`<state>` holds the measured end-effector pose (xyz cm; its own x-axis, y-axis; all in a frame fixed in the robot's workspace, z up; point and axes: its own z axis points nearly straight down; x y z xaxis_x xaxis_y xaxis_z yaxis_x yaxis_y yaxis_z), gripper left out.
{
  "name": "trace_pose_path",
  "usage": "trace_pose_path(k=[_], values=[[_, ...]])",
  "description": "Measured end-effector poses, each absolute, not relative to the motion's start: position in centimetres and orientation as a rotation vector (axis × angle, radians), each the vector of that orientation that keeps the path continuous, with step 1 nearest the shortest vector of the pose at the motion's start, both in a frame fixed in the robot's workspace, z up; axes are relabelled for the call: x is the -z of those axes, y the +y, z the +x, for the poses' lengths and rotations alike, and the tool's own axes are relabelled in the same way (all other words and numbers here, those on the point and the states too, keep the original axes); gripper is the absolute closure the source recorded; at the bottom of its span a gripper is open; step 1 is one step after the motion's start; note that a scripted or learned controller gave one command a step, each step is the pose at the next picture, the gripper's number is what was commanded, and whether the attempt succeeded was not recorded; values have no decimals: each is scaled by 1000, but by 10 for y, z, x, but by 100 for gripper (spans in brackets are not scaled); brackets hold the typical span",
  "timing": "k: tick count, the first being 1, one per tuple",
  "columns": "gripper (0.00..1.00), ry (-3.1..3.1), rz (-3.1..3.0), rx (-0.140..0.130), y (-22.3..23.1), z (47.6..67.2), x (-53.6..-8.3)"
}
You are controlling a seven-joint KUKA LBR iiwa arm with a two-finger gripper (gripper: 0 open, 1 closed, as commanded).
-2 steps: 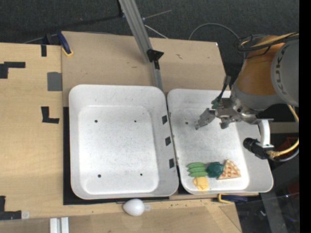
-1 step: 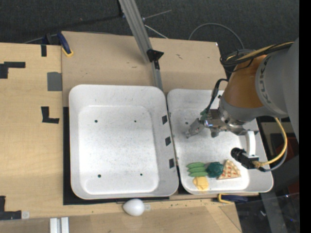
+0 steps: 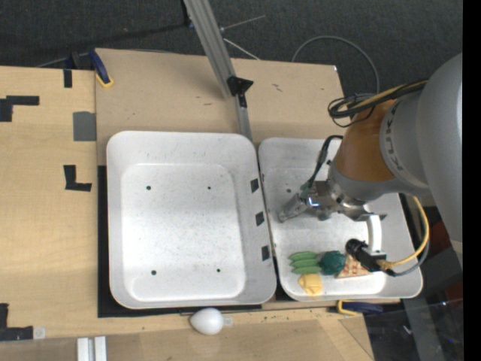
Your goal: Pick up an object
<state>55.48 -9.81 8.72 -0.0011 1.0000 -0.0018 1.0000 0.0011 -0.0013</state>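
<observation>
We see a light wooden table point(image 3: 173, 89) marked with pieces of black tape, and on it two shallow white plastic bins side by side, the larger left bin point(image 3: 113, 201) touching the smaller right bin point(image 3: 289, 153). A white egg-shaped object point(image 3: 207, 321) rests on the table just below the left bin's near rim.

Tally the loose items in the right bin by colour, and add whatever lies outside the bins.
Right bin:
Green: 2, a light green ridged piece and a dark green lump
Yellow: 1, yellow piece
Tan: 1, tan piece
Outside the bins:
White: 1, egg-shaped object
Total: 5
</observation>
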Motion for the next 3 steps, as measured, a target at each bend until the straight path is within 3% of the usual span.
trace_pose_path(k=[1,3], values=[[100,2225,2220,2,-97,555,-99],[100,2222,2218,-2,-90,555,-185]])
